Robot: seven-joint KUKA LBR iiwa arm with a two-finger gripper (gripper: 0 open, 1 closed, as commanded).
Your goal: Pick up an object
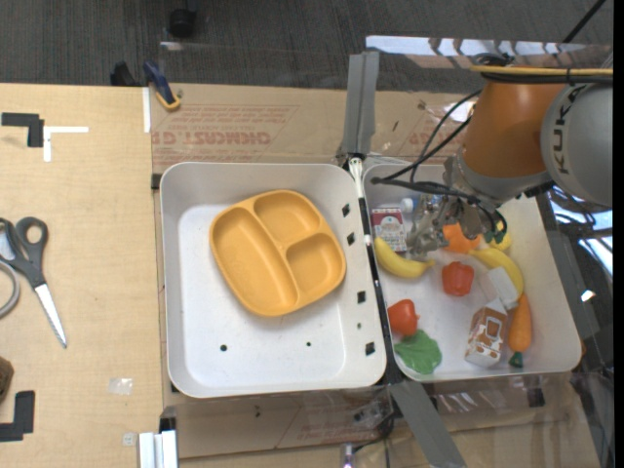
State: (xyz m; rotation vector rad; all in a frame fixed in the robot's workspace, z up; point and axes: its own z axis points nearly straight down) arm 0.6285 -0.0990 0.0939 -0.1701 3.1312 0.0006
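My gripper (447, 232) hangs low over the back of the right bin (556, 359), under the orange wrist band. An orange item (456, 239) lies right at its tip, and I cannot see whether it is held. Just left of the gripper lies a yellow banana (400, 262), with a second yellow fruit (503, 261) to the right. A red tomato (456, 279) sits a little in front of the gripper. Nearer the front are a red pepper (402, 316), a green leafy toy (419, 354), a carrot (520, 323) and a small carton (485, 335).
A red-and-white can (390, 225) stands at the right bin's back left. The left bin (195, 359) holds an orange divided plate (278, 252). Scissors (34, 271) lie on the wooden bench at far left. Cables trail behind the arm.
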